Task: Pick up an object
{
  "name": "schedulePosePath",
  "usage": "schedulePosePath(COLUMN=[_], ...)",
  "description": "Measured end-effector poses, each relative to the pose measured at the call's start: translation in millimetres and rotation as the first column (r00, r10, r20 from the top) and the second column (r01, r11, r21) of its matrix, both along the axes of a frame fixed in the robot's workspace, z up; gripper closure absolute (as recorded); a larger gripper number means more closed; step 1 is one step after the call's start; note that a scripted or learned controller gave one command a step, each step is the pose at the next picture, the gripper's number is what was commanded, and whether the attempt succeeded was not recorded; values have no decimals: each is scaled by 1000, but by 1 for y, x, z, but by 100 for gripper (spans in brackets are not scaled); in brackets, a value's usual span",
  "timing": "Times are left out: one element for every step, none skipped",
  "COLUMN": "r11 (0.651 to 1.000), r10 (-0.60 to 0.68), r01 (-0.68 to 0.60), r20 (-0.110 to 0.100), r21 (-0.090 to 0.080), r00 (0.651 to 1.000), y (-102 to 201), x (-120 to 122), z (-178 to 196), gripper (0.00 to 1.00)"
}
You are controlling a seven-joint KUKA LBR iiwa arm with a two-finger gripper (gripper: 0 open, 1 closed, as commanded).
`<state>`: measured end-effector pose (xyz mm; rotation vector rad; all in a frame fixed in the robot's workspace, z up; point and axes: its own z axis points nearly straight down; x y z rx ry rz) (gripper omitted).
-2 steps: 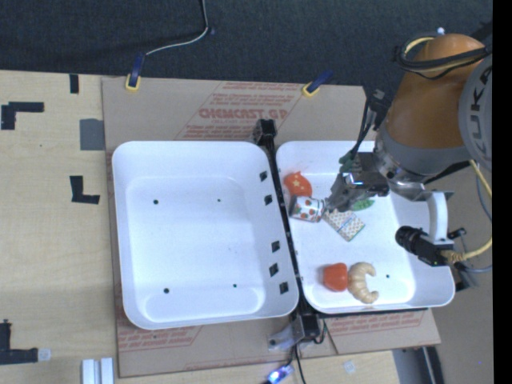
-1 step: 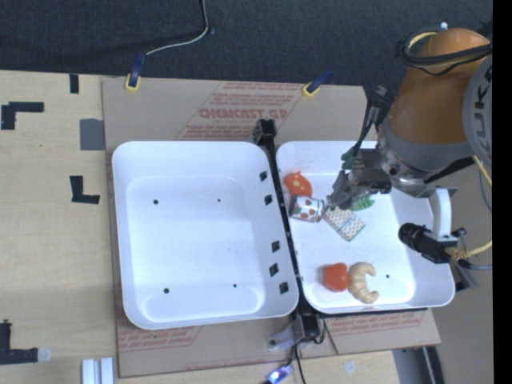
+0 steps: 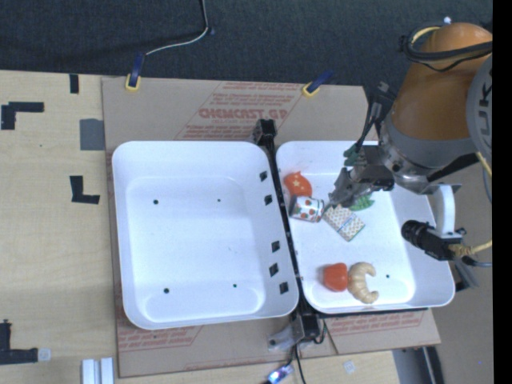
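Hovering low in the right bin [image 3: 424, 298], the gripper [image 3: 346, 192] is nearing the patterned box [image 3: 345, 222] just below it. Whether it is spread or closed, I cannot tell. Centering over the box, clear of the small can [image 3: 306, 209] beside it, seems wise.

Single fixed cam above my pale wooden worktop [image 3: 48, 230], angled down, mid-distance, framing both shallow white plastic bins [image 3: 192, 230]; my arm comes in from frame right.
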<state>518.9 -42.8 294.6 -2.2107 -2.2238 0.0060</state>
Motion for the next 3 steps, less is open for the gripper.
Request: schedulePosePath(r11=[1000, 1000, 1000], r10=[1, -11, 3], r01=[-1, 11, -3], r20=[-1, 5, 10], r21=[1, -3, 0], r00=[1000, 1000, 1000], y=[1, -82, -9], x=[0, -26, -16], z=[9, 1, 47], gripper=[100, 100, 100])
